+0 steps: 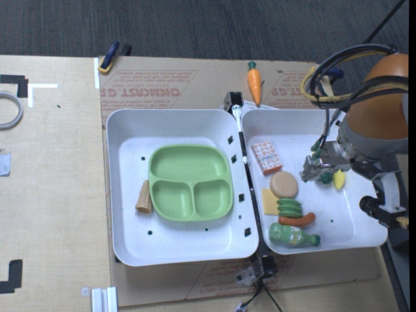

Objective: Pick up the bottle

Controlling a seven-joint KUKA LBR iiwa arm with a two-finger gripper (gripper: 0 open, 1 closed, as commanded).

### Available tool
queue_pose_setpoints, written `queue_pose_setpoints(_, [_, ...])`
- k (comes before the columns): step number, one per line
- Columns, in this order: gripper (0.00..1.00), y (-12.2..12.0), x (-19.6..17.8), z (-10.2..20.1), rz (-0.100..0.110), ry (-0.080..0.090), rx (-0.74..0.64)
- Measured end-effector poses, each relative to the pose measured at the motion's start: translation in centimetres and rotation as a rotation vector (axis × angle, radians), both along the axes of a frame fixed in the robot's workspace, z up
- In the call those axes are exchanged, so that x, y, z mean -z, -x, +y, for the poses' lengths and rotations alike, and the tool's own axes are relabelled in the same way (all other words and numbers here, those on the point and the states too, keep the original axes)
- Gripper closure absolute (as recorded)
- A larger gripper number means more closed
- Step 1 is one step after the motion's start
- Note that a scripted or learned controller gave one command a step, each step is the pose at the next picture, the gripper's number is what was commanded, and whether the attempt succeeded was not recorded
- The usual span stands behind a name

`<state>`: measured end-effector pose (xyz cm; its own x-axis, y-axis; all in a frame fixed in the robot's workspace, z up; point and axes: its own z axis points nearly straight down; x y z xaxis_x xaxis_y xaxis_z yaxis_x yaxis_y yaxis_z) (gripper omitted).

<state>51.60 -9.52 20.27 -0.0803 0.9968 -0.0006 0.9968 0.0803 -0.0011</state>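
Observation:
A green bottle (294,235) lies on its side at the front of the right bin (351,229), its cap end pointing right. My gripper (316,172) hangs over the middle of that bin, up and to the right of the bottle and well apart from it. Its dark fingers point down toward the bin floor beside a small yellow item (339,180). Nothing from the bin shows between them.
The right bin also holds a patterned red-and-white box (266,156), a round tan bun (284,185), a yellow slice (270,202), a green pod (290,207) and a red sausage (298,220). A green divided plate (191,182) and a cone (143,197) lie in the left bin. A toy carrot (254,83) rests behind the bins.

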Motion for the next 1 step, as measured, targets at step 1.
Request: queue_pose_setpoints(1, [1.00,3.30,-1.67,4.42,0.002,-0.001,0.284])
